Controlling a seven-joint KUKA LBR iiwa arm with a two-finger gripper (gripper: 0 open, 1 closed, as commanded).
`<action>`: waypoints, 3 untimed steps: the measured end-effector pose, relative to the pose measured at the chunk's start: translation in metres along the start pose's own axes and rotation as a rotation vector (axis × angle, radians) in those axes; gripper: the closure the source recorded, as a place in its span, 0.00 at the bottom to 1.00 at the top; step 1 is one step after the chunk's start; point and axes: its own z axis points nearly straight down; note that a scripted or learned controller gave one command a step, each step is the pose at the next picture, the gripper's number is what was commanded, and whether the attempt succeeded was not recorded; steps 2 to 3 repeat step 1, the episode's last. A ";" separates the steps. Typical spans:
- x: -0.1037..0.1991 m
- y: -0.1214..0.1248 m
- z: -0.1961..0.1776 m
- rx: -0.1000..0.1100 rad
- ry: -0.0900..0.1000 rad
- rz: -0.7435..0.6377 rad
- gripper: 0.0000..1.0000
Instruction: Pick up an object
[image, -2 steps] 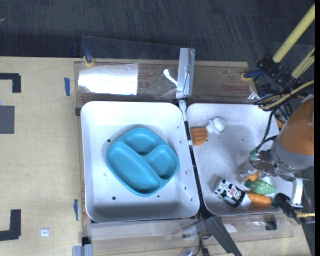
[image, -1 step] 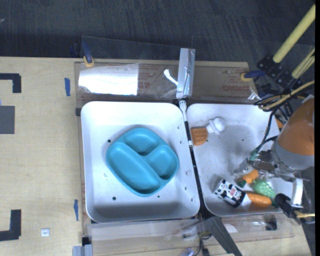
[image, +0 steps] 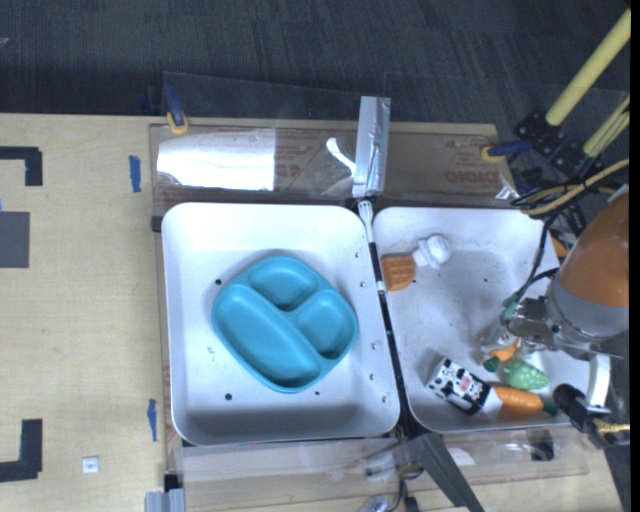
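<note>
Hovering claw (image: 512, 340) over right white bin (image: 450, 300), opening indiscernible; beside orange-and-green toy carrot (image: 520, 398) | black-and-white patterned box (image: 458, 386) to its left; blue divided plate (image: 284, 320) in left bin (image: 190, 300)

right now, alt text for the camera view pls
A grey arm with an orange band reaches from the right over the right white bin, above a carrot toy and a black-and-white block. The left bin holds a blue divided plate.
</note>
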 end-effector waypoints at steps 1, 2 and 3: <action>0.091 0.012 -0.079 0.008 0.004 -0.030 1.00; 0.091 0.012 -0.079 0.008 0.004 -0.030 1.00; 0.091 0.012 -0.079 0.008 0.004 -0.030 1.00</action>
